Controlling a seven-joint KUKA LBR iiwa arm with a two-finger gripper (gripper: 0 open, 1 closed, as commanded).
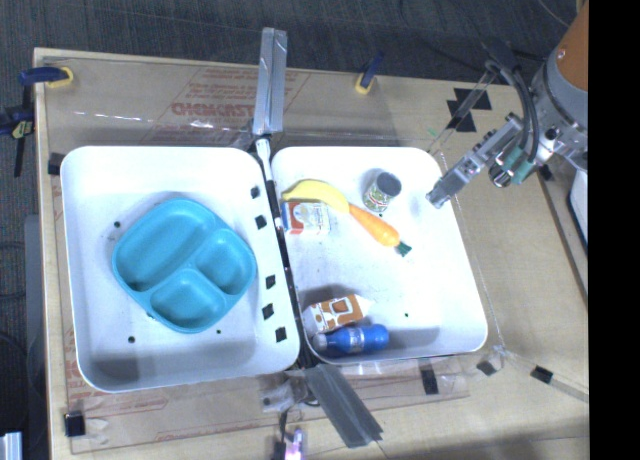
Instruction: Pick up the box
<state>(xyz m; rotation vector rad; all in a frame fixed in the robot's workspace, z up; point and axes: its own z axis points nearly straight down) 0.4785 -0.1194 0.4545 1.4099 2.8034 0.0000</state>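
Two small boxes lie in the right bin (450,278). A white and orange carton (335,311) rests near the front wall, touching a blue bottle (358,338). A red and white carton (306,217) sits by the left wall, partly under a banana (318,193). My gripper (440,194) hangs over the bin's right rim at the back, pointing down and left. It is well apart from both cartons and nothing shows in it.
A small can (381,188) and an orange carrot (378,228) lie between the gripper and the red carton. The left bin (90,328) holds a blue divided tray (183,264). A metal divider bar (270,78) runs between the bins.
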